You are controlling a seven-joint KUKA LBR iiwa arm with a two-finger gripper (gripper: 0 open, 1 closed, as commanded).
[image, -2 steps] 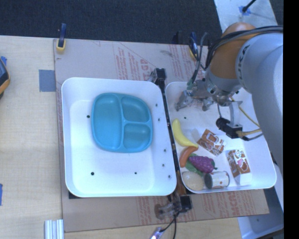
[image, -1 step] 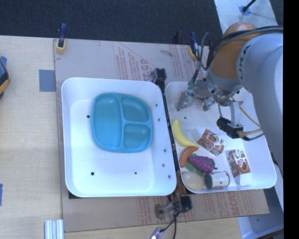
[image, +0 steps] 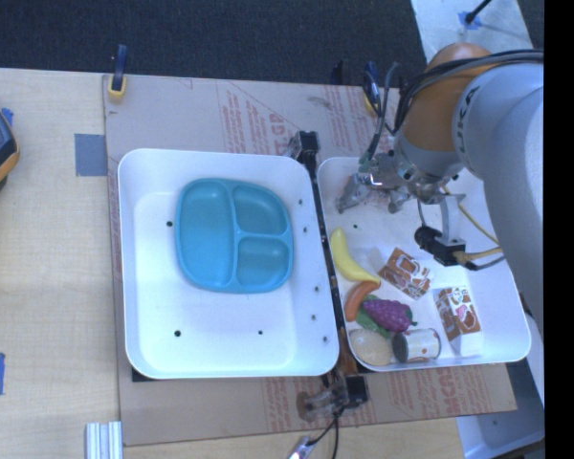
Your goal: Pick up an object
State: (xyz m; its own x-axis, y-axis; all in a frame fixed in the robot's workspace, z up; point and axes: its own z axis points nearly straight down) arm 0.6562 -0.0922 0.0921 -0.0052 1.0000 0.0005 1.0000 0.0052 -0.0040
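Bright, even overhead light; soft, short shadows. Mild glare on white bins [image: 220, 352]. Slightly soft focus throughout.

A light wooden bench [image: 48, 285] with a brown cardboard sheet [image: 239, 113], against dark carpeted floor [image: 220, 12].

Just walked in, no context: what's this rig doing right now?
The arm reaches in over the right bin, its claw low near the bin's far end. Nothing is visibly held. A banana, carrot, grapes, a can and two snack packets lie nearer the camera. The left bin holds a blue plate.
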